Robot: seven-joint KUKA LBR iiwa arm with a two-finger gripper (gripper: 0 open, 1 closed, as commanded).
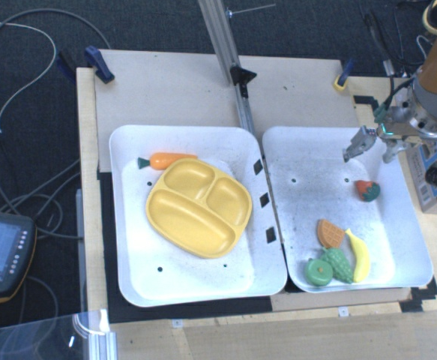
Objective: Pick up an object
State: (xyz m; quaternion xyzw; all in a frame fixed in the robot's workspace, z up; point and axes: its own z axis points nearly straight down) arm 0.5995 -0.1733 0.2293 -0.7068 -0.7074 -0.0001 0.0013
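Note:
My gripper (pixel 374 148) hangs over the upper right part of the right bin (pixel 300 163), fingers spread open with nothing between them. A small red strawberry toy (pixel 367 190) lies just below the gripper, apart from it. Near the bin's front sit an orange slice-shaped toy (pixel 330 233), a yellow banana (pixel 360 255), a green bumpy toy (pixel 339 265) and a round green toy (pixel 318 271). In the left bin (pixel 128 148) a yellow divided plate (pixel 199 207) lies with an orange carrot (pixel 167 160) at its upper left edge.
A metal pole (pixel 222 28) slants down to the gap between the bins. Blue clamps (pixel 98 62) hold the bench corners. Cables trail over the dark floor at left, and a tablet (pixel 1 253) lies at lower left.

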